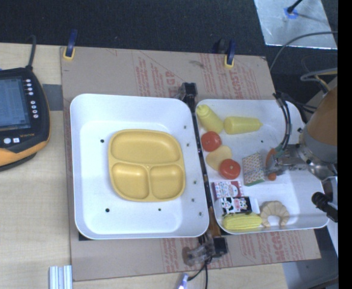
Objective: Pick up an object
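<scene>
Tool [273, 160] sits low in the right bin [296, 116], at the right edge of a speckled sponge [254, 168]; whether it is clenched or released I cannot tell; around it lie two tomatoes [211, 141], yellow pieces [242, 124], a corn cob [242, 223], a croissant [275, 210] and a small carton [230, 197]; the left bin [85, 161] holds a yellow divided plate [146, 164]; a tablet [10, 110] rests on the table [19, 221].

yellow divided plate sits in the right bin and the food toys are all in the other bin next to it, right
Not quite. The camera view shows the yellow divided plate in the left bin, not the right one. The food toys, such as the tomato and croissant, do lie in the other bin beside it.
</scene>
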